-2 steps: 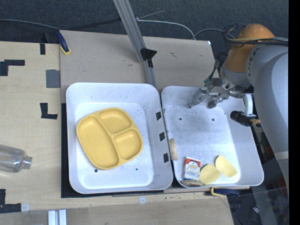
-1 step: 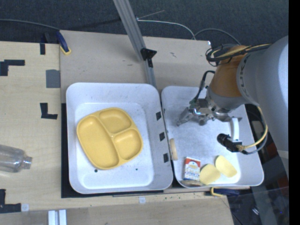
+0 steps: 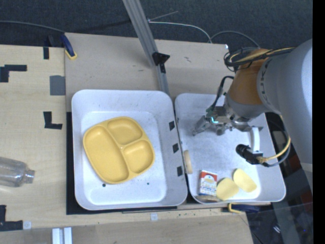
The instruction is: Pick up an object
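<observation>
Objects lay in both white bins: a yellow divided plate point(image 3: 118, 148) in the left bin point(image 3: 81, 187), and a small carton point(image 3: 207, 182) with two pale yellow pieces point(image 3: 236, 184) at the right bin's point(image 3: 274, 184) near edge. The tool point(image 3: 203, 126) hung over that bin's bare floor, fingers spread, gripping nothing.

One camera is fixed above the desk point(image 3: 117, 70), looking down at a slant and from fairly far off, so both white bins fit in the frame. The arm point(image 3: 254, 85) enters from the right edge. Its jaws sit right of centre over the right bin point(image 3: 223, 151); the left bin point(image 3: 122, 146) lies to their left, and dark floor crosses the top beyond them.
</observation>
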`<state>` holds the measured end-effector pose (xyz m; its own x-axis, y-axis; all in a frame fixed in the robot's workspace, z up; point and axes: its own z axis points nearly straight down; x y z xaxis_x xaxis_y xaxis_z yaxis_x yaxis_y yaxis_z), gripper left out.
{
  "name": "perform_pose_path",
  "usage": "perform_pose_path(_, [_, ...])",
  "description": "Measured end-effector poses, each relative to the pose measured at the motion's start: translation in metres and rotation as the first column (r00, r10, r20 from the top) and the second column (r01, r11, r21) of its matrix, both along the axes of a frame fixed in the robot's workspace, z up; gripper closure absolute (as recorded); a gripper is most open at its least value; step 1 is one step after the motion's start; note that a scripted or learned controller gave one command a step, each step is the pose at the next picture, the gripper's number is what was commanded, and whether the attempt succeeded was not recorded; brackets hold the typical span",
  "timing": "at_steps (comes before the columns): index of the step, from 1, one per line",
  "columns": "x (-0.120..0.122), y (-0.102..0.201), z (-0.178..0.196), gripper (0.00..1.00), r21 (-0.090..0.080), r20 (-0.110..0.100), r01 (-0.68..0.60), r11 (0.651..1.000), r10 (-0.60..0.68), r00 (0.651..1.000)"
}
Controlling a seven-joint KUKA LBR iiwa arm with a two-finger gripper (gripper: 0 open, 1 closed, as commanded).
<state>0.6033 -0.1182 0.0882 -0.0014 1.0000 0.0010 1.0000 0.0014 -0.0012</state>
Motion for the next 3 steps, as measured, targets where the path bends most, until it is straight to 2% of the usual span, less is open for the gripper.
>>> perform_pose_path(1, [-0.067,0.017,0.001,0.00,-0.001,-0.001,0.003,1.000,-0.003,1.000])
perform_pose_path(2, [-0.002,-0.014,0.001,0.00,-0.003,0.004,0.000,1.000,0.000,1.000])
perform_pose_path(3, [-0.004,-0.013,0.000,0.00,-0.001,0.000,0.000,1.000,0.000,1.000])
